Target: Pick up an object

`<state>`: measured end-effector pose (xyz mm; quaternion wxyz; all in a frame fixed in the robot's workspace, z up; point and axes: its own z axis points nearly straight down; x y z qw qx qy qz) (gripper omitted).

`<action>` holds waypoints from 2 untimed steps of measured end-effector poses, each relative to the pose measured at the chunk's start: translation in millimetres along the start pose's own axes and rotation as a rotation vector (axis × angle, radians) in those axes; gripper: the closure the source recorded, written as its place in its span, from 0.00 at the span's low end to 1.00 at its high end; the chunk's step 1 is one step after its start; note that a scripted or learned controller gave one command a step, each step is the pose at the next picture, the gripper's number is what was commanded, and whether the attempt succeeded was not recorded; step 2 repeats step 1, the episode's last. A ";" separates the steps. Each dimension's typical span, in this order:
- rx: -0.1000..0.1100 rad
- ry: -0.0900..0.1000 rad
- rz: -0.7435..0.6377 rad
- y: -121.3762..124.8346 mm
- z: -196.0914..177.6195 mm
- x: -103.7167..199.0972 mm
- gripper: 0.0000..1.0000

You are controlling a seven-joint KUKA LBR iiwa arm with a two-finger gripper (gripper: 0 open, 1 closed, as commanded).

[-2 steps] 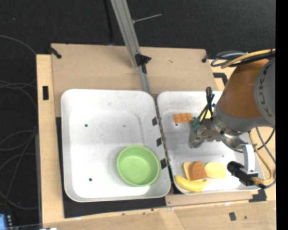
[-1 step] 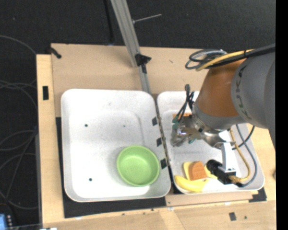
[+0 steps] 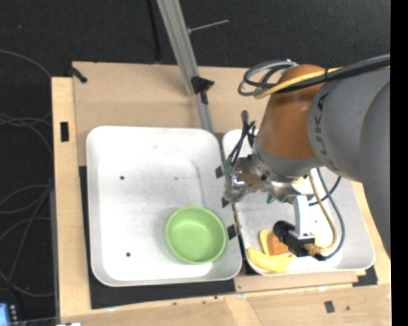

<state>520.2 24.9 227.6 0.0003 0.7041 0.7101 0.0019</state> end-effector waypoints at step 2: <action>0.003 0.000 0.000 8.3 2.2 52.2 1.00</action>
